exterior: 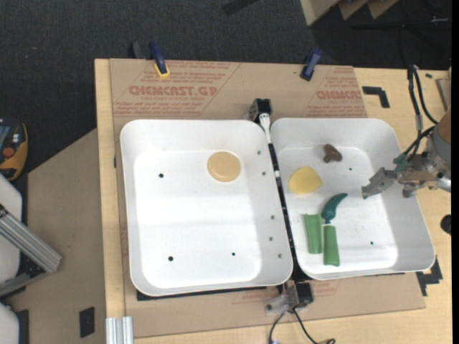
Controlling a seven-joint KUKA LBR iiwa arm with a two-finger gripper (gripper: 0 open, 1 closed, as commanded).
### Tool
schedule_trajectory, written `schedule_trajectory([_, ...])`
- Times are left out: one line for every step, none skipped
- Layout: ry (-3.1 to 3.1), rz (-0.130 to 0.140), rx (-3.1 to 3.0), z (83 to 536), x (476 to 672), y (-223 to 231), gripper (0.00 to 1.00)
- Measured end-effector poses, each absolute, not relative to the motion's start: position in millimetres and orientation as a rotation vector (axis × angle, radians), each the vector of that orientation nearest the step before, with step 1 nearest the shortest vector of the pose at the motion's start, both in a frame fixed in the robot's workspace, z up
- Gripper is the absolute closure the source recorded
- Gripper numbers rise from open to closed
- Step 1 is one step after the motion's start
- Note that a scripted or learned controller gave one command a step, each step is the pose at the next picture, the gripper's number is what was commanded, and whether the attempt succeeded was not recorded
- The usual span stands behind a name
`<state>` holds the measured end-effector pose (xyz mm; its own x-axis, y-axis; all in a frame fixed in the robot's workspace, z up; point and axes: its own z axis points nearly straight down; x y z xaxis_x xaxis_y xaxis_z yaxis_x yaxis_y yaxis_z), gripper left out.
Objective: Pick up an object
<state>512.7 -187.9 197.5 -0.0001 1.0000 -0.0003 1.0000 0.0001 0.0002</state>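
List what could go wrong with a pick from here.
1. The two green blocks lie side by side with the teal piece touching them, so a grab there may catch several or nudge them apart.
2. The gripper hangs near the right bin's rim, so it may clip it.

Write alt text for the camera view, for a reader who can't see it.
The pincer reaches in from the right over the right bin, which holds a yellow lump, a teal curved piece, two green sticks and a small brown object. The left bin holds a tan disc.
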Motion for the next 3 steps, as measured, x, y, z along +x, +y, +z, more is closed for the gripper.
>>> schedule_trajectory([2.224,-0.003,2.227,79,477.0,-166,0.0])
schedule_trajectory([2.208,0.003,2.216,201,479.9,-221,0.0])
schedule_trajectory([2.213,0.008,2.208,368,492.7,-225,0.0])
